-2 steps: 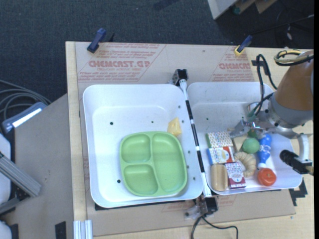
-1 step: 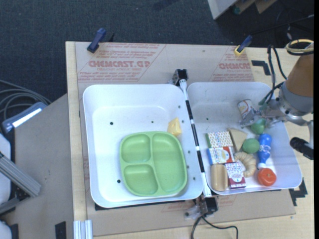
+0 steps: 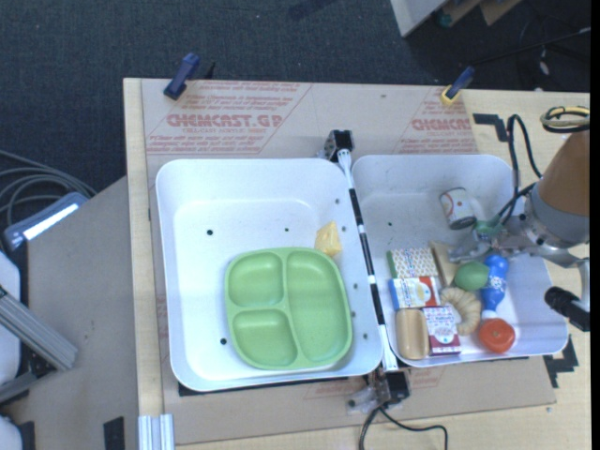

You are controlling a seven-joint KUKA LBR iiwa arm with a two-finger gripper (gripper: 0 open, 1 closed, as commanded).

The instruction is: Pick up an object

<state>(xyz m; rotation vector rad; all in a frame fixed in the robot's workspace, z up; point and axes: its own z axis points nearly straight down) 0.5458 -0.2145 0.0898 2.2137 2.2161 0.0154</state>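
Green rounded object (image 3: 472,276) (smooth, glossy) lies under the hand (image 3: 481,242); whether its fingers grip, unclear.

Open floor behind green tray (image 3: 286,307)

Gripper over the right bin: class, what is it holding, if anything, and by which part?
It cannot be told: the gripper sits low among the items in the right bin, and no object shows between its fingers.

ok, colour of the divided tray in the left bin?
Light green tray, clearest in the camera view.
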